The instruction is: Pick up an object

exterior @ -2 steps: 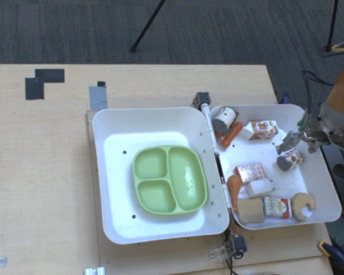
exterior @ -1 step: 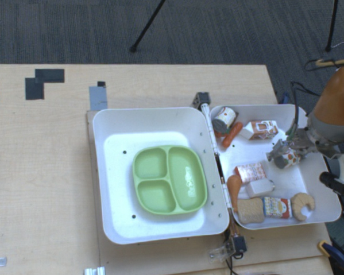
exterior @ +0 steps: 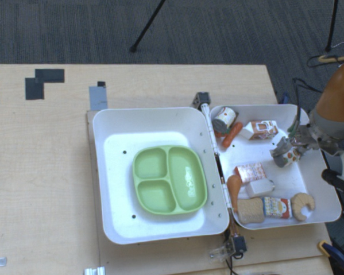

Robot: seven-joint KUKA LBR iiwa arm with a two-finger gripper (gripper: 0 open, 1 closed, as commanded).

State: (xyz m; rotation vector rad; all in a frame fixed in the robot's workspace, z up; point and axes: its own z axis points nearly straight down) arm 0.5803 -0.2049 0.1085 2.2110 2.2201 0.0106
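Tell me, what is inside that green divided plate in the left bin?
The green plate has three compartments, and all look bare. The bin floor directly under it is covered, so anything beneath cannot be seen.

A green divided plate (exterior: 169, 180) lies in the left bin (exterior: 113, 166).

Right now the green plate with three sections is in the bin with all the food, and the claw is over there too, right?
Not quite. The camera view shows the green plate alone in the left bin. The food and the claw are in the right bin.
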